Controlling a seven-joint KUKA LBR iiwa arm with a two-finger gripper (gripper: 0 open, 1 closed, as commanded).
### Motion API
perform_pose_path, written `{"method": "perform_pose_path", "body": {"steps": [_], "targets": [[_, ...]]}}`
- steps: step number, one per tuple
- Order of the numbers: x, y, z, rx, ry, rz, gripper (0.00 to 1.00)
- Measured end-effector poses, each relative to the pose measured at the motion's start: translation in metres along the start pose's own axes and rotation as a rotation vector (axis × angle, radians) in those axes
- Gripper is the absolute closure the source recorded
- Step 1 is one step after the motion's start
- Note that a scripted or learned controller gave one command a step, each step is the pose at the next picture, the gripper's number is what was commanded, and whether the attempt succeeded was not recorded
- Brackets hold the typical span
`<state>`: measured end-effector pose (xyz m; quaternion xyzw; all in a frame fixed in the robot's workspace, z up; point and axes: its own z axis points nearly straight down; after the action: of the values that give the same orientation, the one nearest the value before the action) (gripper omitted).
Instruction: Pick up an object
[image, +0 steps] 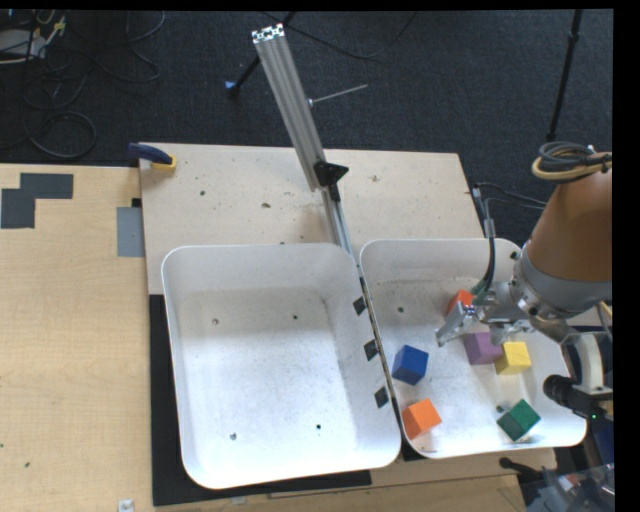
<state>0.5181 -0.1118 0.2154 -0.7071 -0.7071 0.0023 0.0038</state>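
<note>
Pale desk (250, 190), two white bins; claw (468, 322) low in right bin (420, 255) beside purple cube (482, 347). Cannot tell whether clenched or released; best centred squarely over cube before closing.

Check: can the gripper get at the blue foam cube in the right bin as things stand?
Probably yes. The blue foam cube sits apart from other blocks, open from above, left of the gripper; the bin divider beside it could crowd a finger.

You have open floor across the left bin (260, 370). The right bin (420, 270) is crowded along its near and right parts: blue cube (410, 364), orange cube (422, 416), green cube (519, 420), yellow cube (516, 356) and purple cube (482, 347), the last two touching. Its far-left corner lies open. The slanted aluminium rail (300, 120) overhangs the divider.
</note>
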Motion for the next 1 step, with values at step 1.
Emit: {"method": "perform_pose_path", "body": {"steps": [1], "targets": [[-0.0089, -0.0051, 0.056, 0.002, 0.0, 0.001, 0.0]]}}
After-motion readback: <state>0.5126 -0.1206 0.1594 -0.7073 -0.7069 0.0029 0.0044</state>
